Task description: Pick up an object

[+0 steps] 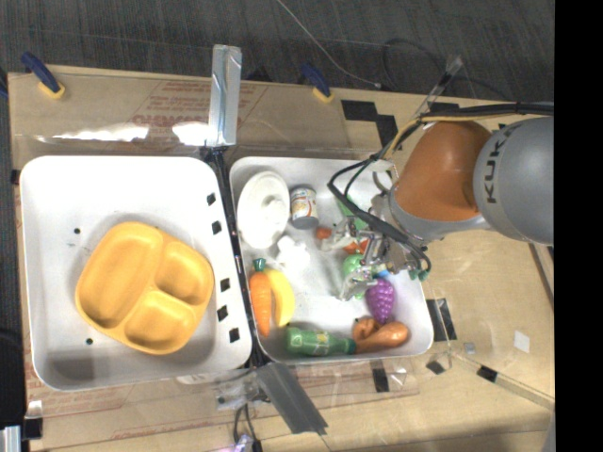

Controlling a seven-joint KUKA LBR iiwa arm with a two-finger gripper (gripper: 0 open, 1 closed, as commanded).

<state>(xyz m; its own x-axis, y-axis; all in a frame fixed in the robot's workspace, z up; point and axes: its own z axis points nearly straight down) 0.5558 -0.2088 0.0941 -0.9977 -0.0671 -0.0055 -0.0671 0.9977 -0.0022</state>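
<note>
Two white bins sit side by side on the desk. I will use the purple grapes as my landmark, and start at the near edge.

Closest to us in the right bin, below the grapes, lie a green bottle and a brown-orange toy. They are pushed up against the near wall, maybe because things slide there. Left of the grapes, a carrot and a banana lie together by the wall between the bins.

Touching or just above the grapes is the end effector, hanging low over a small green thing. I think the arm is low like this so it can grab something close, maybe the grapes or that green thing. I cannot tell if it is clenched or released, because cables and clutter hide it.

Farther than the grapes sit a small can and a white bowl, near the far wall.

Far left of the grapes, the left bin holds just a yellow tray with three parts.
</note>
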